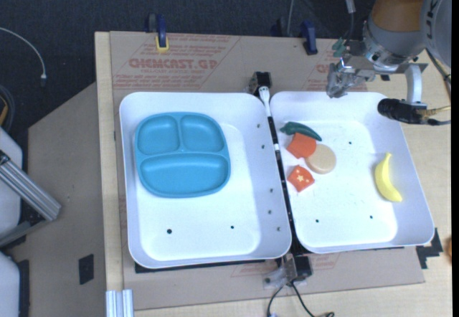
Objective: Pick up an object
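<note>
The right bin [358, 226] holds a yellow banana [388, 178] near its right wall. A cluster lies near its left side: an orange-red piece [302, 145], a green piece [301, 129] behind it, a tan round disc [323, 160] and a small red-orange block [300, 178]. My gripper [337, 86] hangs high over the bin's far rim, well behind the cluster. Nothing shows between its fingers.
A blue divided plate [183, 154] lies in the left bin [201, 237]. The bins meet at a black centre seam [276, 158]. A black cylinder [401, 110] juts over the right bin's far right corner. Blue clamps [161, 30] hold the cardboard at the back.
</note>
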Motion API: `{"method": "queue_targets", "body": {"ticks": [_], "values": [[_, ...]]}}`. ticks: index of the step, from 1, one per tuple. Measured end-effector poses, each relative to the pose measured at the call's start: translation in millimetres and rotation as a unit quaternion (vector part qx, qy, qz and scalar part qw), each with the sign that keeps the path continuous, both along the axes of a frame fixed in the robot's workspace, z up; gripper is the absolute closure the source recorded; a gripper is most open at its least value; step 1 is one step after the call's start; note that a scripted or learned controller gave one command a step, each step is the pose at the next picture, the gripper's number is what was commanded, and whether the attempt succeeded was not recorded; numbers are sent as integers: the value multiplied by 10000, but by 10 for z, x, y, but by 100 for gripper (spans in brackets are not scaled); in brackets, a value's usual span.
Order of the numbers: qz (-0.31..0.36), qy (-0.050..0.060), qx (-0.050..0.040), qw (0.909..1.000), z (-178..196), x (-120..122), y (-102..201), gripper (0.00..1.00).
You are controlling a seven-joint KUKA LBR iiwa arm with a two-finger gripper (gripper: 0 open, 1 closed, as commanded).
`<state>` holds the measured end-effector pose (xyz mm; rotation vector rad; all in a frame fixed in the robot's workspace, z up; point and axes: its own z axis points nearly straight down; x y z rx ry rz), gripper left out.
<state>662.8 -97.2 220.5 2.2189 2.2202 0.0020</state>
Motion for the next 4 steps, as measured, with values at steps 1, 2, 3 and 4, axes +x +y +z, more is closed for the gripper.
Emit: {"method": "queue_targets", "body": {"ticks": [1,2,3,4], "values": [[5,26,7,10000,-45,-158,482,100],[15,27,13,10000,66,-365,945,100],[16,37,11,10000,-8,-709,1392,100],[5,33,7,10000,-71,-1010,1887,100]]}}
